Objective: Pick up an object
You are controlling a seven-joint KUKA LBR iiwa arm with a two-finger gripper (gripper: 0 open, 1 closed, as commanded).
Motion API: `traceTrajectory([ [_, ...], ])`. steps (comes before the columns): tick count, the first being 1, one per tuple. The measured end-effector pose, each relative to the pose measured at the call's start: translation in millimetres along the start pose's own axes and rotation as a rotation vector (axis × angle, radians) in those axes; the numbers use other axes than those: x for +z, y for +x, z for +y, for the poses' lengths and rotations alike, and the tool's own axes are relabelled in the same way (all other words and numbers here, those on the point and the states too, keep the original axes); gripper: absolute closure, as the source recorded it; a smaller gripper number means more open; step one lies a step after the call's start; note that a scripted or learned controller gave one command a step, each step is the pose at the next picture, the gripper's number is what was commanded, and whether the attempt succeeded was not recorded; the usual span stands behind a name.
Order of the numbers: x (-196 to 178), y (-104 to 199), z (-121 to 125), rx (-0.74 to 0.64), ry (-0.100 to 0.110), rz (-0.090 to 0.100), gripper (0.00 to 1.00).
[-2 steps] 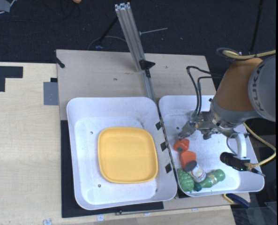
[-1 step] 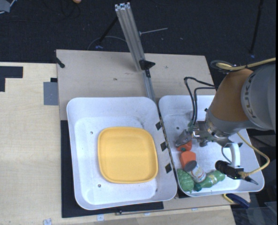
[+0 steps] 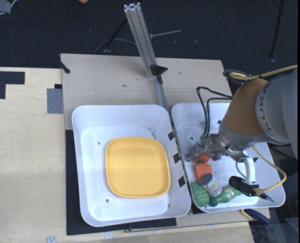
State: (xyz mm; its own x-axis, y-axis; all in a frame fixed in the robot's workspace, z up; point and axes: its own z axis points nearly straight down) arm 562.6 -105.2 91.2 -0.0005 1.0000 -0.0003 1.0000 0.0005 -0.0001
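Observation:
My gripper [image 3: 199, 152] is low in the right bin [image 3: 187, 120], near its left wall, with the grey arm and its orange band reaching in from the right. A small red-orange piece [image 3: 205, 158] sits right at the gripper's tip; I cannot tell whether it is held. Just in front lies an orange block [image 3: 201, 169] with a dark grey end [image 3: 206, 178]. Closer to the front edge are a small pale bottle-like thing [image 3: 214, 188], a green leafy item [image 3: 200, 196] and a green oblong item [image 3: 228, 195].
The left bin [image 3: 89, 120] holds a yellow square plate [image 3: 137, 166]. A metal rail [image 3: 142, 39] slants across the bench behind the bins. Black clips [image 3: 176, 157] sit along the wall between the bins.

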Motion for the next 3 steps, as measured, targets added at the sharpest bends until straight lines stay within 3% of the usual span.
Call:
traceTrajectory([
  [1, -11, -1, 1, 0.002, -0.002, 0.000, 1.00],
  [3, -115, 5, 2, 0.001, -0.004, 0.000, 1.00],
])
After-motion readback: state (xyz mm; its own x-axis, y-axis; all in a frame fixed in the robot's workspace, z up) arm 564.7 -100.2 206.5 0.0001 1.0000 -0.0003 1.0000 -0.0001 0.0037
